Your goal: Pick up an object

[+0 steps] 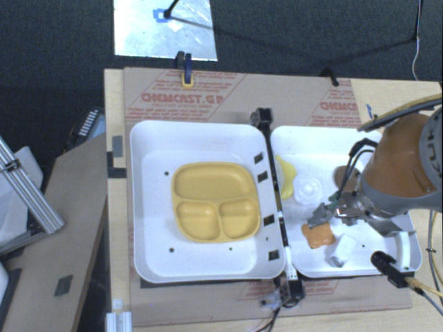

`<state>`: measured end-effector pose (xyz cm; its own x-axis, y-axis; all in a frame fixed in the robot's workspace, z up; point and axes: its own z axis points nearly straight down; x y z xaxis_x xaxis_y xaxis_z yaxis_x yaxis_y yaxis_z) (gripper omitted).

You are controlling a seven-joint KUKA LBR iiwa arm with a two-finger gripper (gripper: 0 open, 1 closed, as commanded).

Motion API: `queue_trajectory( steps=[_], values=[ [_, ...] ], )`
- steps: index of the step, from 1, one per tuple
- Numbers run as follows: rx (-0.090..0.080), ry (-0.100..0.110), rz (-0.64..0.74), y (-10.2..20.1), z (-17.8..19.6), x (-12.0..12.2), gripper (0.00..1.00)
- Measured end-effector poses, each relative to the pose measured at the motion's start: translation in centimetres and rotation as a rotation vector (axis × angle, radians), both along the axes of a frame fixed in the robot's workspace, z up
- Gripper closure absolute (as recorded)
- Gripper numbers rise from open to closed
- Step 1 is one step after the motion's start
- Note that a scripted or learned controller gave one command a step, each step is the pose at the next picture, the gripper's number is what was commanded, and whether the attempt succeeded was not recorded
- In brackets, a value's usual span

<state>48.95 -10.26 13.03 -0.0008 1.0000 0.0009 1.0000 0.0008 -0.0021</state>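
Note:
In the right bin (304,142), my gripper (320,218) hangs low near the middle, at the end of the grey arm with the orange band (401,159). Just below its tip lies a small orange-brown chunk (318,236); whether they touch is unclear. To the right of the chunk sits a small white block (341,249). A yellow banana-shaped piece (286,174) lies at the bin's left side, with a clear, whitish round thing (308,189) next to it. The arm hides the bin's right part.
The left bin (149,185) holds a yellow plate (213,200) with three compartments. A black divider strip (271,192) with clips runs between the bins. Both bins rest on a cardboard sheet (208,92).

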Motion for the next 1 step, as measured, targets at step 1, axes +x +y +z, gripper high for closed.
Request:
queue_trajectory(
  steps=[1],
  values=[
    [0.0, -0.001, 0.0, 0.04, -4.75, 0.05, 0.0]
  ],
)
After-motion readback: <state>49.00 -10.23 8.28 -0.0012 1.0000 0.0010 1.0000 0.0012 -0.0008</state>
